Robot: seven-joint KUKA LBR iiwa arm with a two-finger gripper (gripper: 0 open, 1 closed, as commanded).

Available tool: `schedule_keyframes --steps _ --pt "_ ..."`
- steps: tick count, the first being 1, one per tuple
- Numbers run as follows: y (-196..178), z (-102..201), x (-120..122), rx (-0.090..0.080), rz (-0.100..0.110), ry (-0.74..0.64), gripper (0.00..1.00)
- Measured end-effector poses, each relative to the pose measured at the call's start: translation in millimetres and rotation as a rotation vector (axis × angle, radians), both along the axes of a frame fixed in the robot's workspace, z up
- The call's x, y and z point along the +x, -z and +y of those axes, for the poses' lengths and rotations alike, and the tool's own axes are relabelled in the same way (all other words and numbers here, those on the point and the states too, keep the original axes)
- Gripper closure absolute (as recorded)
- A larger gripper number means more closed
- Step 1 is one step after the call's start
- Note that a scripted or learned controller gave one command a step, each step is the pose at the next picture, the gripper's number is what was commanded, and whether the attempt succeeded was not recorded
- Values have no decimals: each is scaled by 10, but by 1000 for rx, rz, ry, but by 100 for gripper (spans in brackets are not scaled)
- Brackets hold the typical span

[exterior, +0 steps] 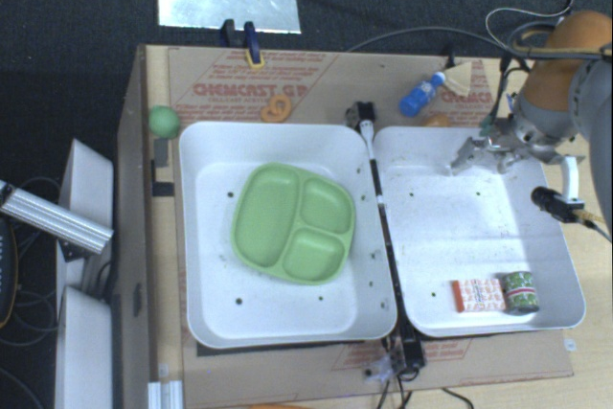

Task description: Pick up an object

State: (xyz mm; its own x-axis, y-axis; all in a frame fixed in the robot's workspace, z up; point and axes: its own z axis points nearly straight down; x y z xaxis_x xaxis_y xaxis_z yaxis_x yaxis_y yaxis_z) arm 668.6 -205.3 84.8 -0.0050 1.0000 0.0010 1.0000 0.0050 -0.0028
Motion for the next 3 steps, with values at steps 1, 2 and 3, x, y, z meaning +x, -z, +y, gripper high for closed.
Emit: schedule_keyframes --steps 1,2,3 --pt "0 0 0 0 0 0 0" --pt "0 0 0 0 0 0 0" --pt "-121 -4 20 -4 -9 -3 100"
